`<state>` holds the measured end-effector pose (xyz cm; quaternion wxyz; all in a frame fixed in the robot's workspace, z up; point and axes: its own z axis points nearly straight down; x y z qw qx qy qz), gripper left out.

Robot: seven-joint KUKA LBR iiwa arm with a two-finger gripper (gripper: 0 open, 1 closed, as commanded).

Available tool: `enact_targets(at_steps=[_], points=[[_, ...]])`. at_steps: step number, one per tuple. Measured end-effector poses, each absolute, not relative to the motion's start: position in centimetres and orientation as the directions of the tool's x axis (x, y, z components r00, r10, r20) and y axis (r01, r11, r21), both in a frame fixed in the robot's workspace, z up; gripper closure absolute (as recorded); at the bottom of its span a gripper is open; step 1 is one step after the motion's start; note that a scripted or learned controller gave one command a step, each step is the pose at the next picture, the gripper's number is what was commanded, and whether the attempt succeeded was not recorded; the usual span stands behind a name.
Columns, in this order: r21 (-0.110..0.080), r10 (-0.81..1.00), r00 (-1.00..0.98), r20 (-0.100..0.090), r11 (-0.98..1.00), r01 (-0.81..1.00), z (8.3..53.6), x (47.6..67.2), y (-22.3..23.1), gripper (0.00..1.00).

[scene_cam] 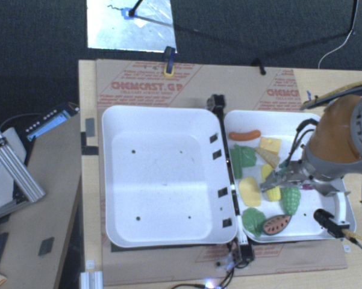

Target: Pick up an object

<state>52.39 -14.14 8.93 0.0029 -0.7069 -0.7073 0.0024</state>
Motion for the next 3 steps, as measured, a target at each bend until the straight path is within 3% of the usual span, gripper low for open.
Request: enact_targets(at_steps=[1, 2, 3], points=[[0.002, 1.000, -0.003, -0.001, 0.003, 1.000, 10.8, 52.6, -14.1, 1.00], [0.011, 1.000, -0.015, 0.002, 0.015, 1.000, 18.9, 55.9, -4.0, 1.00], [0.009, 1.000, -0.010, 0.001, 0.010, 1.000, 21.2, 63.0, 1.3, 1.00]])
